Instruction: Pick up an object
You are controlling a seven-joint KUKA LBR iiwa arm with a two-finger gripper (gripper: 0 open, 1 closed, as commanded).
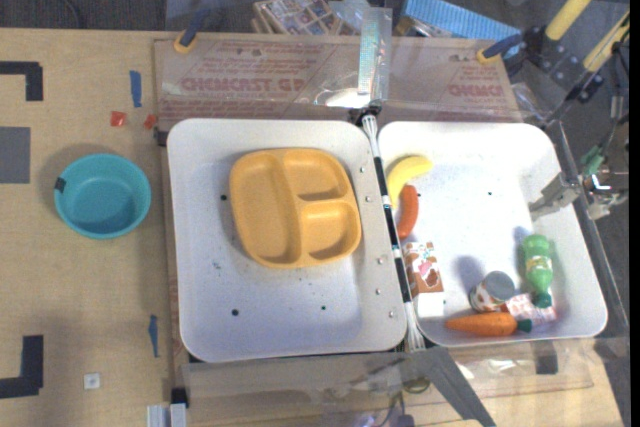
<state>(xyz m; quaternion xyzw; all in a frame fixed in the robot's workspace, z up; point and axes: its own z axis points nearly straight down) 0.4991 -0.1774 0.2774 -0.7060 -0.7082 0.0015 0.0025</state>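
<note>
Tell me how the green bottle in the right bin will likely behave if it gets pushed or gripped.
The green bottle lies on its side, so its round body will probably roll if nudged across its length. Its surface looks like smooth plastic, so it may slip. It sits close to the bin wall and touches the clutter beside the carrot, which may crowd a grip.

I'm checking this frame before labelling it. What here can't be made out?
- Gripper, camera view: cut off by the right edge and small, so its state is unreadable.
- Small can: label too small and blurred to read.
- Snack packet: print too small to read.
- Carrot: lies against the right bin's front wall; contact underneath hidden.
</note>
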